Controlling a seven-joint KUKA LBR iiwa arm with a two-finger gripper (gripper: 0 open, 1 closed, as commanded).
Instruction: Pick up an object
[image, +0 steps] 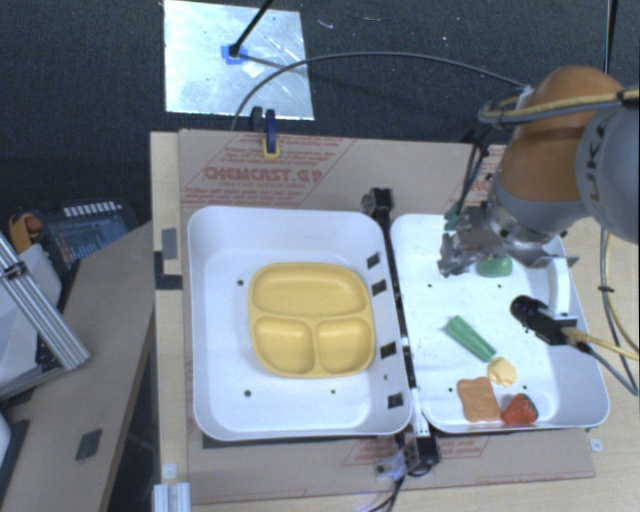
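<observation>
though flat, green stick (470, 337) diag. upper-left/lower-right

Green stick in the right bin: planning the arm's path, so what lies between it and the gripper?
In the camera view, bare white bin floor separates the gripper from the green stick; nothing sits between them.
</observation>
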